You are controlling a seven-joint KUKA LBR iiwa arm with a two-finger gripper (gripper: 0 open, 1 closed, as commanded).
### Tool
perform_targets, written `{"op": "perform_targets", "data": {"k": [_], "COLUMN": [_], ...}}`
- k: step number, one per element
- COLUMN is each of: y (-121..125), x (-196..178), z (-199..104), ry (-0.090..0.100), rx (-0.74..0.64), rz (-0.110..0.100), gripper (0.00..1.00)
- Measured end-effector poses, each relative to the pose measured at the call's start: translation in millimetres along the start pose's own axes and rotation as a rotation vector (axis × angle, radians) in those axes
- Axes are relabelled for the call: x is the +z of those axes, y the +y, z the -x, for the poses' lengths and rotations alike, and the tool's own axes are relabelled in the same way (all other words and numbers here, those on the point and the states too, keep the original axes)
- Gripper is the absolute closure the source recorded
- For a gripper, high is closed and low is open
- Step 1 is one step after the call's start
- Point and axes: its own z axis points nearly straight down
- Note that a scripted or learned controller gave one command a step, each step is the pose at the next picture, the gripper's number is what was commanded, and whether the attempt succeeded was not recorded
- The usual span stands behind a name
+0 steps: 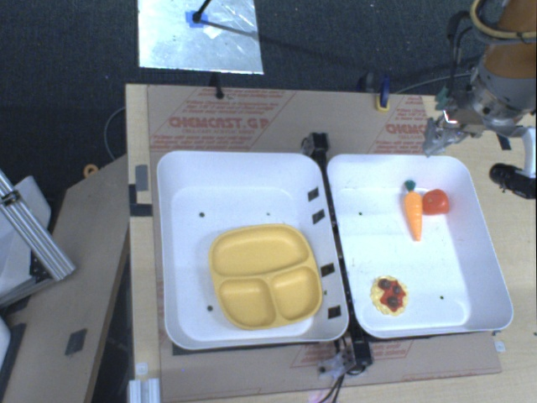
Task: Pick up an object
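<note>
Carrot (414,213): one; tomato (435,201): one; pizza (389,295): one; tray (265,275): one.

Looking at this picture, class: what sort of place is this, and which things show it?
Probably a robot-grasping test bench: a grey-and-orange robot arm, two shallow white bins on a bench, and toy food such as a plastic orange carrot.

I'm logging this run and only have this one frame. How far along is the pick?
Done: nothing looks picked. The carrot, the tomato and the small pizza all lie on the floor of the right bin; the yellow tray sits in the left bin.
In hand: the pincer is above the right bin's far rim, away from every item.
Left: descend, grasp, lift.
</note>
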Motion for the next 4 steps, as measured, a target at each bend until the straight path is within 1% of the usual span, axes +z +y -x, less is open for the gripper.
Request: {"op": "perform_targets", "data": {"k": [1,2,3,4], "y": [-15,-27,-34,-52], "x": [0,16,26,23], "z": [-42,-86,-138,-193], "ry": [0.003,0.003,0.004,0.004], "rx": [-0.002,-0.003,-0.003,-0.004], "rz": [-0.007,-0.009,-0.009,-0.01], "gripper": [1.0,1.0,1.0,1.0]}}
